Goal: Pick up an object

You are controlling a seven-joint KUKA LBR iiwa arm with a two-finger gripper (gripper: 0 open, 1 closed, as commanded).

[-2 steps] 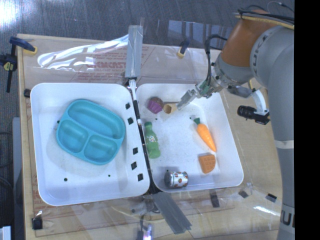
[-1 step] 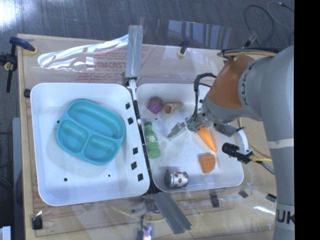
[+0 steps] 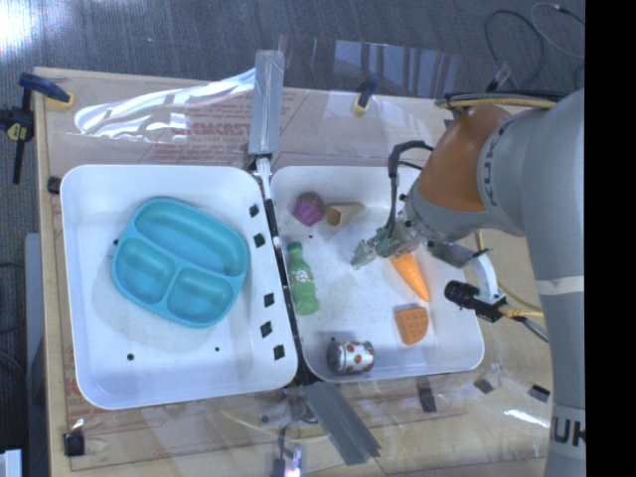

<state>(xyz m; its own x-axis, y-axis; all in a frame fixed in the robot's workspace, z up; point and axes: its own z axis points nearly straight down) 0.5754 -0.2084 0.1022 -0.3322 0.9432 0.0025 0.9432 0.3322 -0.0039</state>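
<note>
Pincer [image 3: 370, 252] low in right bin [image 3: 457, 351], just beside carrot [image 3: 410, 274]; open or closed, impossible to tell. Best centred over carrot, squeezed across narrow width, then raised straight up.

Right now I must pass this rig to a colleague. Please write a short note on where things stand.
Gripper: low in the right bin, beside the carrot; open or shut cannot be told, nothing seen held.
Right bin things: green bottle along the left wall, purple piece and cone at the top, orange piece below the carrot, can at the bottom.
Left bin: blue tray.
Done: nothing lifted yet.
Left: grasp one object and raise it.
</note>
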